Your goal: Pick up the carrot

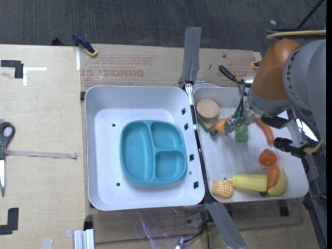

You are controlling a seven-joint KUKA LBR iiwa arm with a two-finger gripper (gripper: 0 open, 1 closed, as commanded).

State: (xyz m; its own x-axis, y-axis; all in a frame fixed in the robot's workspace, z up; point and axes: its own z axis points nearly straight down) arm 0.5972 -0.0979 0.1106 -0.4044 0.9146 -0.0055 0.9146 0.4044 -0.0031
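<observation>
1. Two white bins share the bench; the left bin (93, 154) holds a teal plate (154, 151).
2. Gripper (239, 119) hangs in the right bin (228, 162); its grip state is unclear.
3. Carrot (266, 133) lies just right of it.

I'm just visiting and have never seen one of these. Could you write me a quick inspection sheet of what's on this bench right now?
Surface: pale wooden bench bearing a left bin and a right bin, side by side.
Job's things: carrot lying in the right bin, near its right wall.
Clutter: teal divided plate in the left bin; in the right bin a wooden round, green piece, tomato, corn cob and banana.
Grippers: gripper low over the right bin, left of the carrot.
Cables: black cable at top right.
Surroundings: scissors, cardboard sheet, dark carpet.
</observation>
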